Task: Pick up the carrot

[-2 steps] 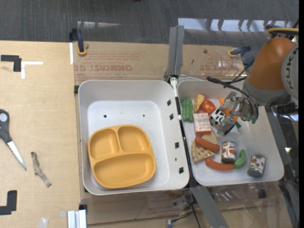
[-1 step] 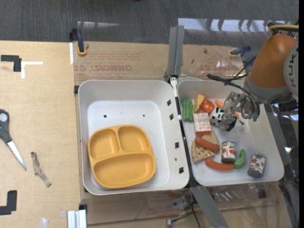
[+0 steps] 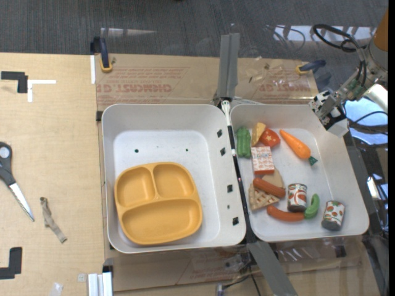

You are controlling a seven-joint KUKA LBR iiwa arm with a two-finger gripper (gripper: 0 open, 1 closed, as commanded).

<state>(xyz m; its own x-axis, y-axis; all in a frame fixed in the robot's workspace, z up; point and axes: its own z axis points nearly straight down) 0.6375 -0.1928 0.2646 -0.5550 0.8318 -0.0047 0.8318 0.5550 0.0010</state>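
The carrot (image 3: 295, 144) was located in the right bin (image 3: 345, 184). The gripper (image 3: 328, 111) was positioned above the bin's far right corner; its opening could not be determined.

You see glossy plastic carrot (image 3: 295, 144), matt yellow plastic tray (image 3: 158, 202), smooth white bins (image 3: 165, 128), pale wood benchtop (image 3: 49, 165).

Light is even and bright, coming from overhead, so the white bins (image 3: 166, 119) read cleanly with only soft, short shadows under the yellow plate (image 3: 159, 202). Glare streaks a clear sheet just behind the bins and a shiny surface right of them. Focus is fair at the bins; detail softens toward the frame corners. The floor beyond the bins looks dim.
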